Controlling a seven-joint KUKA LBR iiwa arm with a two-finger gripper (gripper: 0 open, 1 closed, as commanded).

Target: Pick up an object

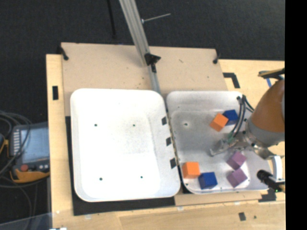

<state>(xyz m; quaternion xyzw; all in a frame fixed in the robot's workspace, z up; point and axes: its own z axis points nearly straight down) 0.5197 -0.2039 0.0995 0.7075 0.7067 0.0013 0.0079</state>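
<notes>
Two shallow white bins sit side by side on the counter (134, 68): the left bin (120, 145) and the right bin (192, 110), which holds six small blocks. The grey arm (268, 114) reaches in from the right, its pincer (221, 148) low over the bin floor; whether it is spread or pressed together cannot be told. An orange block (219, 122) and blue block (230, 115) lie just behind it, two purple blocks (236, 160) (237, 178) just beside it, another orange block (191, 169) and blue block (207, 180) nearer the front wall
</notes>
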